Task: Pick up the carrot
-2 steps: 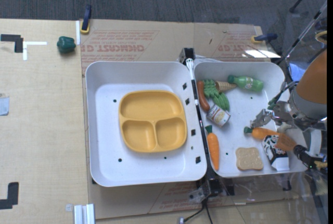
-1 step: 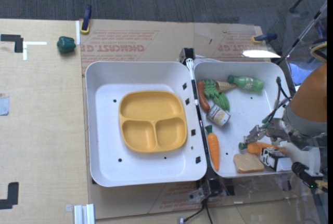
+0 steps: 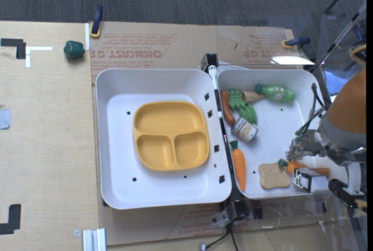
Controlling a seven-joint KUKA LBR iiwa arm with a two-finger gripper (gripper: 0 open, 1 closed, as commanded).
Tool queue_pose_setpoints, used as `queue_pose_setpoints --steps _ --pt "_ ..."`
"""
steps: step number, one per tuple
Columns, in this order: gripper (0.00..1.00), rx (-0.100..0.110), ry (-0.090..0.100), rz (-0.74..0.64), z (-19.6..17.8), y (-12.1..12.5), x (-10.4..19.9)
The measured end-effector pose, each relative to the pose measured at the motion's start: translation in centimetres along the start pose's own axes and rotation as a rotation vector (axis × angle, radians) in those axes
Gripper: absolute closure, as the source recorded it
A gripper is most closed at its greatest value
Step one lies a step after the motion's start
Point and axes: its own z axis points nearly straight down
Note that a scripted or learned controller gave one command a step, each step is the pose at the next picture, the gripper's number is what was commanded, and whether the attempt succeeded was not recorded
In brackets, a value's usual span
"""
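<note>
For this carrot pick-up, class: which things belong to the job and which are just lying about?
Job: long orange carrot by the right bin's left wall; gripper.

Lying about: yellow divided plate, toast slice, green bottle, small tin can, red sausage.

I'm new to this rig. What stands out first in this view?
The yellow plate sits in the left bin. The right bin holds toy food: a carrot along its left wall, toast, a green bottle. The arm reaches in at right, its end effector near the toast.
</note>
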Motion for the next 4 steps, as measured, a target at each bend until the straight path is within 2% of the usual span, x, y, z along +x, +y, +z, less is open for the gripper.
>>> queue_pose_setpoints --steps 1,2,3,4 --pt "0.00 0.001 0.000 -0.001 0.0 0.0 0.0" --pt "1.00 -0.003 0.001 0.001 -0.9 0.3 0.1" --pt "0.00 -0.003 0.001 0.001 -0.9 0.2 0.1" --pt "0.00 0.007 0.001 -0.172 1.0 -0.1 -2.4"
